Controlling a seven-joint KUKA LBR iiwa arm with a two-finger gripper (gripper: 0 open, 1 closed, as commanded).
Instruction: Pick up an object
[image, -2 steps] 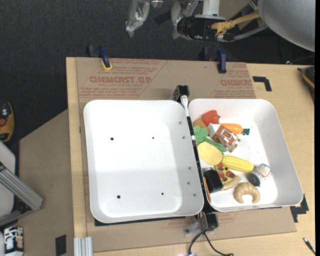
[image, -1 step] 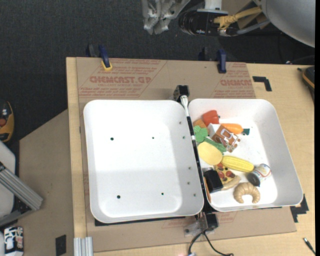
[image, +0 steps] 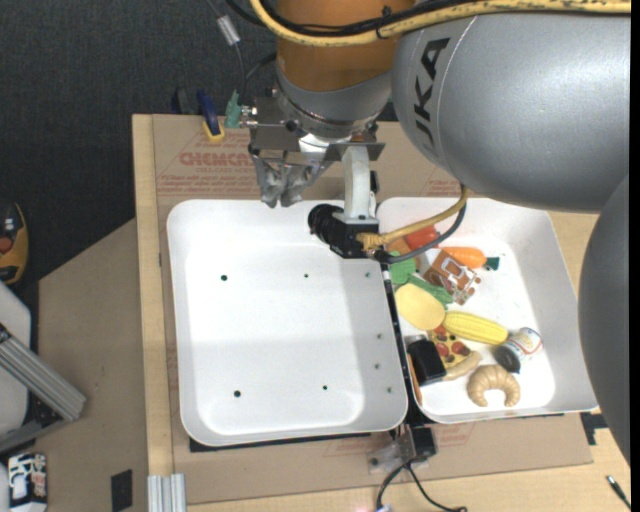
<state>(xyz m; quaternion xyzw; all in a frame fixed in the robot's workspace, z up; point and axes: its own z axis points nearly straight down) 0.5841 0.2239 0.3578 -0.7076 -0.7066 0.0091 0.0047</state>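
Gripper (image: 283, 190) above the far rim of the left bin (image: 200, 300); nothing seen between its fingers, which appear close together.

The arm (image: 500, 90) enters from 3 o'clock, its orange band (image: 330, 40) at 12 o'clock. The gripper hangs at roughly 12 o'clock of the left bin. All loose objects lie in the right bin (image: 545, 260), crowded toward its near and left side: a croissant (image: 495, 385) at 6 o'clock, a corn cob (image: 475, 327) near centre, a yellow round piece (image: 418, 305) and green piece (image: 403, 272) at 9 o'clock, a carrot (image: 465, 257) at 12 o'clock, a pizza slice (image: 455, 355) beside a black block (image: 425, 362).
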